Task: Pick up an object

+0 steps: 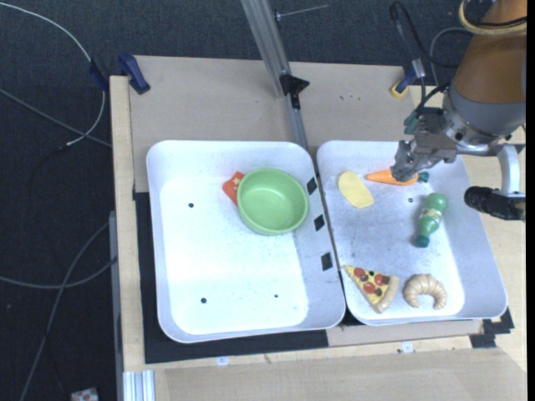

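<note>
No writing can be read on anything. The claw (407, 172) sits low over the carrot (386, 176) at the right bin's (481, 261) far edge, hiding its right end; whether it pinches the carrot cannot be told.

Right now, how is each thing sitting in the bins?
Green bowl: upright, left bin, covering part of an orange-red thing.
Carrot: lying flat, under the gripper.
Green bottle: lying on its side.
Pizza slice: flat.
Croissant: flat.
Yellow piece: flat.
</note>
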